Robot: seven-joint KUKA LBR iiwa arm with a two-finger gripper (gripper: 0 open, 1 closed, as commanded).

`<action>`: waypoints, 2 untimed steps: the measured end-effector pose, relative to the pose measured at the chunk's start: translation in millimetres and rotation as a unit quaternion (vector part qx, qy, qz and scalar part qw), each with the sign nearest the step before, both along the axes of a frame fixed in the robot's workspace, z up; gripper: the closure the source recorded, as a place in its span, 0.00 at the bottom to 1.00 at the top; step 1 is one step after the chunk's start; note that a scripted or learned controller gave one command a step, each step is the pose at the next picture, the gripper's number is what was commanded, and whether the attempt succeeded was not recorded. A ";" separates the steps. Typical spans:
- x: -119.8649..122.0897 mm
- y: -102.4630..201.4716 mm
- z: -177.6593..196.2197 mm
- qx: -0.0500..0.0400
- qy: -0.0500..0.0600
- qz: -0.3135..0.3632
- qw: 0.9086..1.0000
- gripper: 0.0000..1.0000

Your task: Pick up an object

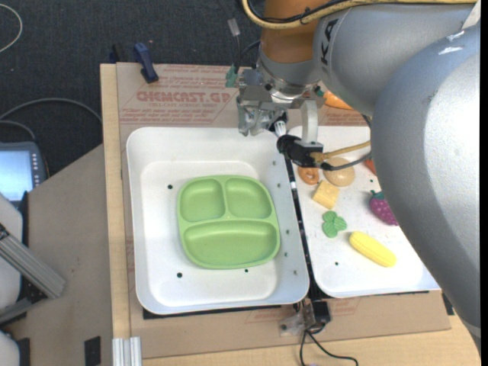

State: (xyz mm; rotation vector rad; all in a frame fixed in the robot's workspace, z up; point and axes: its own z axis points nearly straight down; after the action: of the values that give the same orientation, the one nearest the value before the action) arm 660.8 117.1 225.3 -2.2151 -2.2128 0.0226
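In the camera view the pincer (263, 122) hangs over the far rim where the two white bins meet, its grey metal fingers pointing down with nothing visible between them; whether they are spread or closed I cannot tell, since the tips are small and partly masked by the wrist hardware. Below and to the left of the pincer lies a green divided plate (228, 222), smooth matte plastic with rounded corners and three shallow compartments, resting flat on the floor of the left bin (145, 204). Just below and right of the pincer, in the right bin (358, 280), sit the small toy foods: a brown ring-shaped doughnut (309, 175) nearest, a pale round piece (341, 176) beside it, a yellow wedge of cheese (326, 196) under those, a knobbly green broccoli piece (332, 224), a purple bunch of grapes (383, 207) farther right, and a glossy yellow corn cob (372, 248) lowest of all, lying slantwise.
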 end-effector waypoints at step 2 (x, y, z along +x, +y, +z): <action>-26.0 21.3 6.6 0.000 -0.001 0.000 1.000 1.00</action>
State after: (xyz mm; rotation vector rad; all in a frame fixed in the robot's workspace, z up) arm 634.8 138.4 232.0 -2.2171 -2.2130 0.0194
